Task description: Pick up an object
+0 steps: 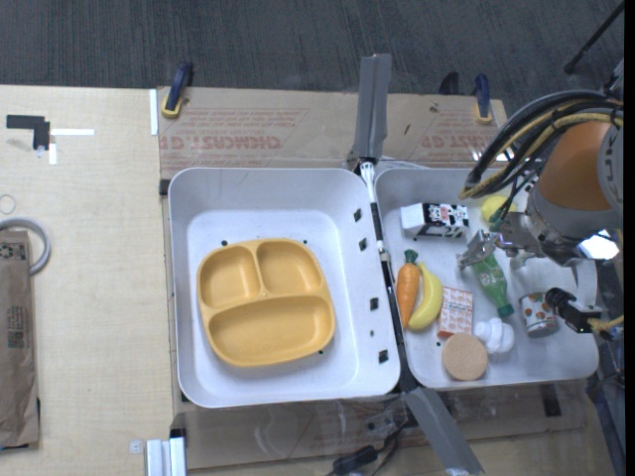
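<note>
one fixed camera above the bench | looks down at a slant | far enough back for both bins (189,296) mid-frame, floor across the top | arm (580,167) enters at right edge | bench left

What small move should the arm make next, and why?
Probably lower straight down onto the green bottle. The gripper hovers at the bottle's upper end in the right bin, with nothing visibly held, and the banana and carrot lie apart to the left.
</note>
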Robot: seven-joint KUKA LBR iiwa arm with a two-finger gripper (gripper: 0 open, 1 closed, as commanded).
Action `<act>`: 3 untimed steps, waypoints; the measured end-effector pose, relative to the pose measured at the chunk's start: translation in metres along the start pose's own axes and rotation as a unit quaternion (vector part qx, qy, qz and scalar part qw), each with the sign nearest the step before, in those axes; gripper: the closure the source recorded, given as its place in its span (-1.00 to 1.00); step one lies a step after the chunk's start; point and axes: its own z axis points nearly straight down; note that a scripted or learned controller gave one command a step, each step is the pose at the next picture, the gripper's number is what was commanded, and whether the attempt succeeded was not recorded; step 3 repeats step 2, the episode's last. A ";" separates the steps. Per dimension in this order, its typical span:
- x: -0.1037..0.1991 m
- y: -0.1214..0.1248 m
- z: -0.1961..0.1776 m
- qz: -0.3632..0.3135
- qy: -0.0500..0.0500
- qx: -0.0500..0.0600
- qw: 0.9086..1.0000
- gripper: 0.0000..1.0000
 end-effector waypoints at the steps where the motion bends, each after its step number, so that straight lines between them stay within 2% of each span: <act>1: -0.001 0.000 -0.009 0.002 0.000 0.000 1.000 1.00; 2: 0.051 0.015 -0.118 0.022 0.000 0.000 1.000 1.00; 3: 0.051 0.015 -0.118 0.022 0.000 0.000 1.000 1.00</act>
